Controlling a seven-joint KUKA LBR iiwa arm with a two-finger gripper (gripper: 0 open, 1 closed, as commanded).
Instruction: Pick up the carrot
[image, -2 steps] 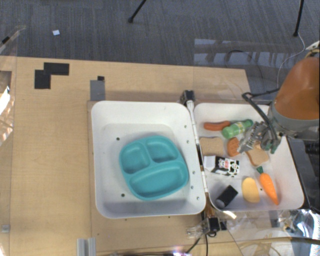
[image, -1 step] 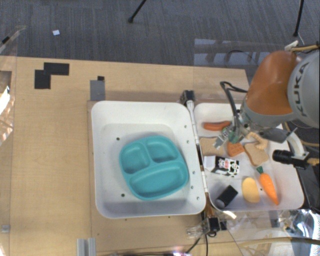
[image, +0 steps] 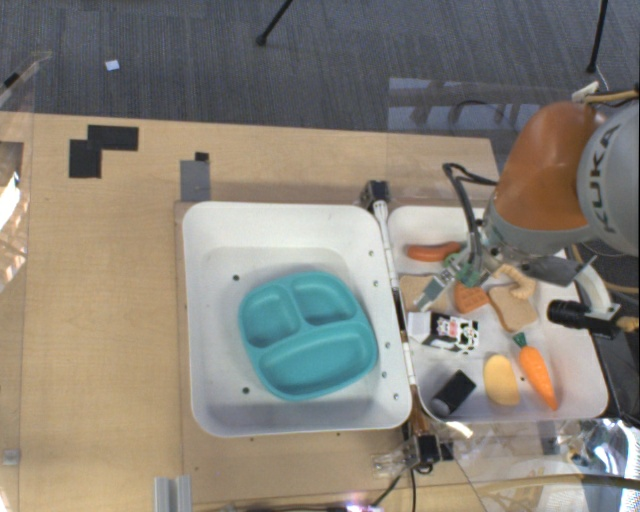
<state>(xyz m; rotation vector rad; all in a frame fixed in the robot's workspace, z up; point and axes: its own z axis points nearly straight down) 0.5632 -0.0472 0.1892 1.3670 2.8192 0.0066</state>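
A toy carrot (image: 538, 374) lies in the right bin (image: 590, 405), likely light, rigid and slick, best pinched across its thick orange middle; whether the gripper (image: 462, 272) is spread cannot be told.

Even, bright overhead light fills the scene, and colours read slightly washed. The white bins (image: 300, 225) are nearly overexposed, with soft grey shading inside the left bin around the teal tray (image: 308, 335). Glare flares at nine o'clock on the bench (image: 90, 330) edge and at five o'clock on shiny plastic. Detail is mildly soft overall.
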